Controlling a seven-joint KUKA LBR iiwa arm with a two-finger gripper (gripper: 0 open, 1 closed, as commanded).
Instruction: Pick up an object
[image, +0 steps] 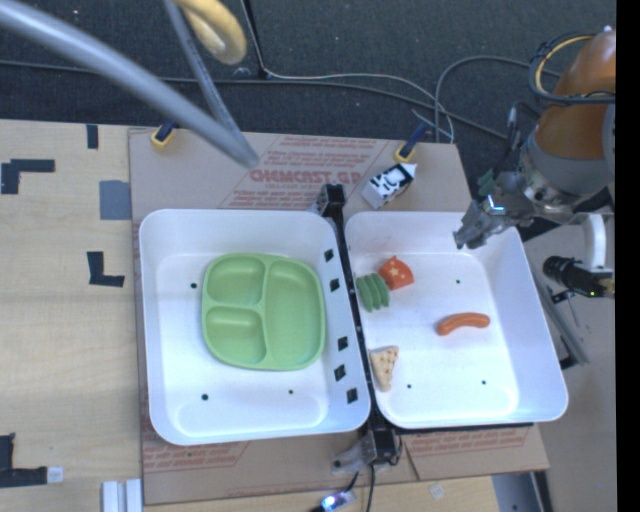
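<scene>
The right bin (500, 395) holds a red strawberry-like piece (396, 272), a green ridged piece (373, 291), an orange sausage (462, 323) and a tan wedge (384, 365). My gripper (474, 231) hangs over the bin's far right rim, up and to the right of the sausage and apart from all the pieces. Nothing shows between its fingertips.
A green divided plate (264, 310) lies in the left bin (170, 400). Black clips (331, 200) join the bins along the middle. A small black-and-white object (388, 182) sits on the cardboard behind the bins. Cables run at the back right.
</scene>
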